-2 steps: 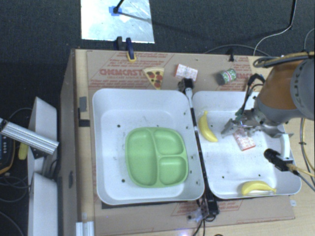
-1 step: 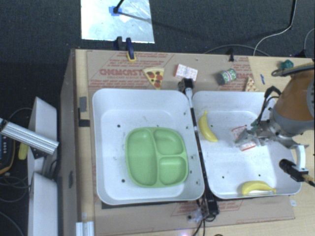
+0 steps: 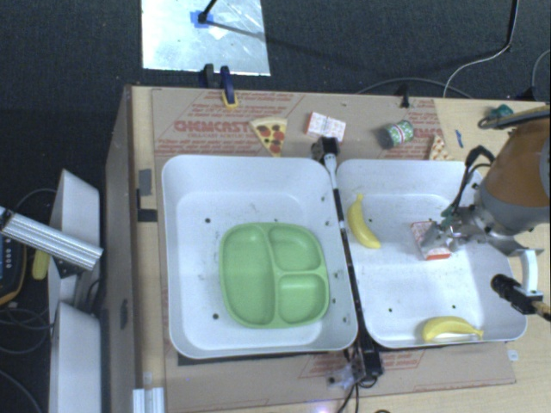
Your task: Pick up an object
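My gripper [image 3: 446, 228] is low inside the right bin [image 3: 405, 183], reaching in from the right under the orange wrist band. It sits right against a small white and red packet [image 3: 428, 240] lying on the bin floor near the middle. The gripper's body hides the side of the packet nearest it. A yellow banana [image 3: 363, 224] lies at the left side of this bin, apart from the gripper. A second banana [image 3: 450, 327] rests by the bin's front wall.
A green divided plate [image 3: 274, 274] lies in the left bin [image 3: 198, 188]. Behind the bins, on the cardboard, are a pizza-slice toy [image 3: 270, 133], a white card [image 3: 325, 126] and a small green can [image 3: 399, 132]. A black arm part [image 3: 516, 292] overhangs the right bin's front right corner.
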Motion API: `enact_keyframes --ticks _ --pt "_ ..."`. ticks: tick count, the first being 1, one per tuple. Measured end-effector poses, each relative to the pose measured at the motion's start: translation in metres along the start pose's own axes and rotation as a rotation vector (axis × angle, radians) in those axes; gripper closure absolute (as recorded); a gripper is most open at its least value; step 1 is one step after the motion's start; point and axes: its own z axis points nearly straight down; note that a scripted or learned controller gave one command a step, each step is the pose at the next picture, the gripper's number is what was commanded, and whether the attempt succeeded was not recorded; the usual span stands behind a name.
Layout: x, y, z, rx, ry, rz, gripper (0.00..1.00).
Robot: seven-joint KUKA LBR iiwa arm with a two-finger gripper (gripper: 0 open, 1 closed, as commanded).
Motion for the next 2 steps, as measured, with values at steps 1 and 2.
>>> enact_keyframes --ticks 1,2 --pt "0.023 -0.004 -0.029 0.003 0.001 -0.001 1.0" --pt "0.105 -0.022 -0.079 0.003 0.002 -0.002 1.0"
